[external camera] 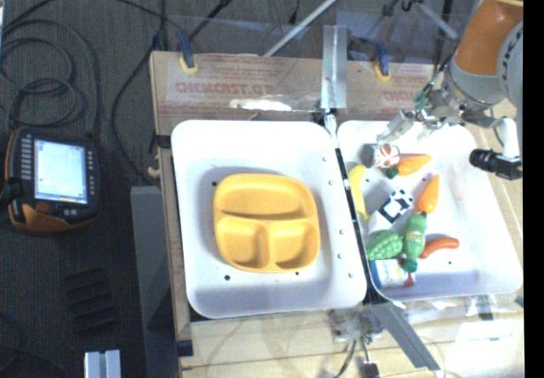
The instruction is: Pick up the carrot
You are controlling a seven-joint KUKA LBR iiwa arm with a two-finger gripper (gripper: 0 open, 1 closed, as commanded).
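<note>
An orange carrot (414, 164) lies in the right bin (489, 223) near its back, pointing right, with a green tip at its left end. A second orange carrot-shaped piece (428, 192) lies slanted just below it. The gripper (414, 119) hangs over the back edge of the right bin, just above and behind the upper carrot, with the grey arm and its orange band (491, 28) rising to the upper right. Nothing shows in the gripper.
The right bin also holds a yellow piece (357, 185), a black-and-white cube (393, 205), green vegetables (399, 242), a red-orange pepper (439, 244) and a small red-white item (387, 154). A yellow divided tray (265, 221) sits in the left bin (191, 198).
</note>
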